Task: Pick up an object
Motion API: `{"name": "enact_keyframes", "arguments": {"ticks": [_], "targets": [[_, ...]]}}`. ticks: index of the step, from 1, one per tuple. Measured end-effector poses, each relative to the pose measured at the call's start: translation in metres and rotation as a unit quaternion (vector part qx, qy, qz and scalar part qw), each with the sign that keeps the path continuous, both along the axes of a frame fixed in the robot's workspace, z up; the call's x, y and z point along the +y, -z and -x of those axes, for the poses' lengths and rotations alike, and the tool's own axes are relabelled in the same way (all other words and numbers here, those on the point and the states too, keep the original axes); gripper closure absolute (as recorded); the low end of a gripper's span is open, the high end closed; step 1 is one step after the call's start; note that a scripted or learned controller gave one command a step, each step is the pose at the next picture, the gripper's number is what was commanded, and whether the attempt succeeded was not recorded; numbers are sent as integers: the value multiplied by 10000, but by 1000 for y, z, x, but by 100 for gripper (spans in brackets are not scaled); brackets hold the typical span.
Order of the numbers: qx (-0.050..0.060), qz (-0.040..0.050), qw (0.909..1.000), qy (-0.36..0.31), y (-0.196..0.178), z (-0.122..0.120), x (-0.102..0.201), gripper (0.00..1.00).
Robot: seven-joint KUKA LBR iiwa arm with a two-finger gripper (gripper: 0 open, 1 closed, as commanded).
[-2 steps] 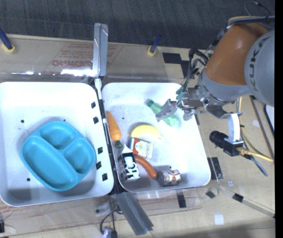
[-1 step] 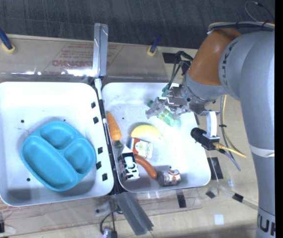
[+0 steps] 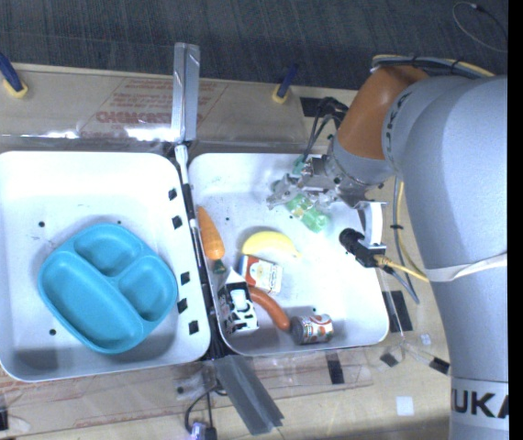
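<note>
The arm reaches in from the right and its gripper hangs low over the far part of the right bin, just above a small green thing that looks like clear plastic. I cannot tell whether the jaws are spread or pressed together; the metal there is a tangle from this angle, and nothing can be seen between them. The green thing lies near the bin's far right, apart from the rest. Nearer the middle sits a yellow banana, with a red-and-white packet touching it on the near side. A carrot lies along the wall next to the left bin, a sausage and a small can lie by the near wall, and a black-and-white carton sits beside the sausage. The left bin holds 1 blue divided plate. If the green thing is the target, I judge it light, perhaps slick and easily nudged aside, so the jaws should close across its narrow middle. The banana would be softer and curved, best taken across its belly.
</note>
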State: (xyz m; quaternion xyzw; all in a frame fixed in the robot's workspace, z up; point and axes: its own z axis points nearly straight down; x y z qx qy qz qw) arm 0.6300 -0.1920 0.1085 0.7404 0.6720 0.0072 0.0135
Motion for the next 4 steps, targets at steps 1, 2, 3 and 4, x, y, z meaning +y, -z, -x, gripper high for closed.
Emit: {"name": "enact_keyframes", "arguments": {"ticks": [1,2,3,4], "targets": [[-4,20,10000,-20,-12,-1,-1,100],[-2,18,10000,-22,-12,-1,-1,0],[163,-54,9995,-262,17,46,10,0],[164,-51,9993,-333,17,88,22,0]]}}
